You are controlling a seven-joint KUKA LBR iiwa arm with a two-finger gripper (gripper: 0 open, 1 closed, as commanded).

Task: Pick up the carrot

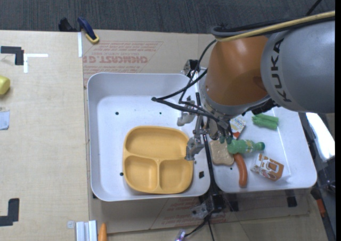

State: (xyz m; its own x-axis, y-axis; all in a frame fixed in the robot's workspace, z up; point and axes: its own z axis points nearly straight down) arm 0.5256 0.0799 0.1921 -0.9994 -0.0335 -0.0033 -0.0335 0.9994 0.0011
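The carrot looks like a slim orange-red stick lying lengthwise near the front of the right bin. My gripper hangs below the big orange wrist band, over the wall between the two bins, just beside the right rim of the yellow plate. It is about a hand's width to the left of the carrot and apart from it. Cables and the wrist hide much of the gripper.
A yellow three-part plate lies in the left bin. Around the carrot in the right bin lie a slice of toast, a green bottle, a green vegetable and a small orange-white box.
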